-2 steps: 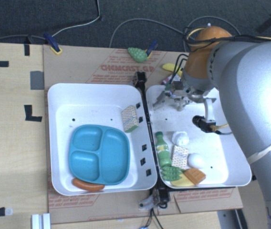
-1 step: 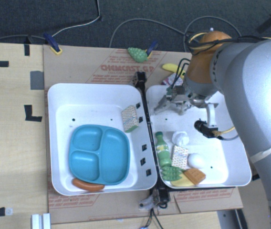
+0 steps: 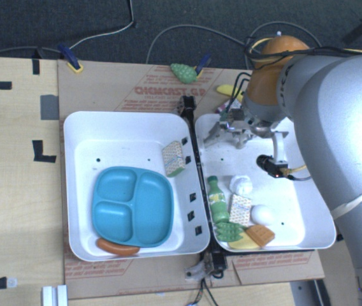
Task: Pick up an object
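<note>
At right bin, lower left corner: the loose objects lay clustered together, none of them between the jaws.
Green bottle (image 3: 215, 196): lay lengthwise along the left wall of the right bin (image 3: 296, 196), beside the divider.
White cap-like item (image 3: 241, 185): sat just right of the bottle's upper end.
Patterned sponge block (image 3: 239, 208): lay just below that item, touching or nearly touching the white egg-shaped object (image 3: 262, 215) to its right.
Green leafy toy (image 3: 227, 230): lay at the bin's lower left, below the bottle.
Orange wedge (image 3: 260, 236): rested just right of the leafy toy, near the bin's front wall.
Gripper (image 3: 237, 131): sat over the upper part of the right bin, well apart from the cluster; whether the jaws stood apart or together could not be told, as the wrist hardware hid them.
Arm (image 3: 327, 120): grey, with the orange band (image 3: 271, 69) above the wrist, reached in from the right.
Left bin (image 3: 82, 171): held a blue divided plate (image 3: 132, 205), an orange sausage-shaped toy (image 3: 117, 247) at the front wall touching the plate's lower edge, and a second sponge block (image 3: 174, 157) against the right wall.
Table (image 3: 15, 190): carried both bins on a cardboard sheet (image 3: 123, 88); a green item (image 3: 183, 72) and a yellow item (image 3: 227, 90) lay on the sheet beyond the bins.
</note>
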`<state>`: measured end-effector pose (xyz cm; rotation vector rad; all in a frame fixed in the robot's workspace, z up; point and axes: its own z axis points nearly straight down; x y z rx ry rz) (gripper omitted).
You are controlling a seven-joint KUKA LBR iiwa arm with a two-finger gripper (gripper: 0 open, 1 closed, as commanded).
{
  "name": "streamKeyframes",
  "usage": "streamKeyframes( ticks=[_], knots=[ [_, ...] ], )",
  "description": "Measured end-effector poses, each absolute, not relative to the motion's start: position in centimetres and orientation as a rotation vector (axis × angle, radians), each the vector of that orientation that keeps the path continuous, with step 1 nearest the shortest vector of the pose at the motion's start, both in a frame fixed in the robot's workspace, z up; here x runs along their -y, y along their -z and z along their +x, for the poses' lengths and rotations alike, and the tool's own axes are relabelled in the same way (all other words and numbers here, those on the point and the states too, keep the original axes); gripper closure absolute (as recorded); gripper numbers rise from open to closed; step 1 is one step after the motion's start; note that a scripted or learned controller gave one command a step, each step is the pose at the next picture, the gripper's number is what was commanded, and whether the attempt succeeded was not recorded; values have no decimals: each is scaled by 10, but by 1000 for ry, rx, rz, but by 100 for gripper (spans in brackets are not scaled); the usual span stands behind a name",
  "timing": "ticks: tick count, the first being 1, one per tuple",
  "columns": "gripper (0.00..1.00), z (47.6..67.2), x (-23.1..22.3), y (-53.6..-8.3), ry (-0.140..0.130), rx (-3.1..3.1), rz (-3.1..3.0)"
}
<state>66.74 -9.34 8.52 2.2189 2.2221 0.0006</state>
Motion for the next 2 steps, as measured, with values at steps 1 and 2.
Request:
streamKeyframes(
  ticks=[1,2],
  knots=[
    [0,669,136,-154,1,-2220,2219],
    [0,549,134,-163,2,-2222,2223]
  ],
)
